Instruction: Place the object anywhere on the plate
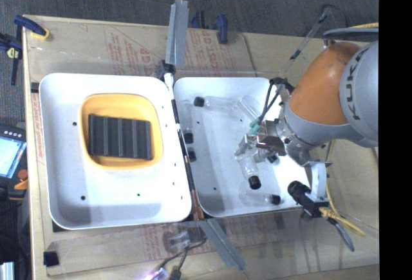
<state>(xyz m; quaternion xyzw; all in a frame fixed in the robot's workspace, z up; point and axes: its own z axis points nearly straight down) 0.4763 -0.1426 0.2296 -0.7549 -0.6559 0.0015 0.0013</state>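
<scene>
hovering low over the right bin (pixel 212 205), the gripper (pixel 257 143) sits among what look like clear plastic bottles (pixel 252 176); whether it's clenched, can't tell. get one squarely gripped, then lift clear before crossing to the yellow plate (pixel 122 105) in the left bin (pixel 58 143).

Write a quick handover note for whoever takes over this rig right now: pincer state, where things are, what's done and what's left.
Pincer: low over the right bin, among clear plastic bottles; grip cannot be judged.
Plate: yellow, in the left bin, carrying a dark ridged tray.
Done: no bottle lies on the plate.
Left: secure one bottle, carry it across to the left bin, set it on the plate.
</scene>
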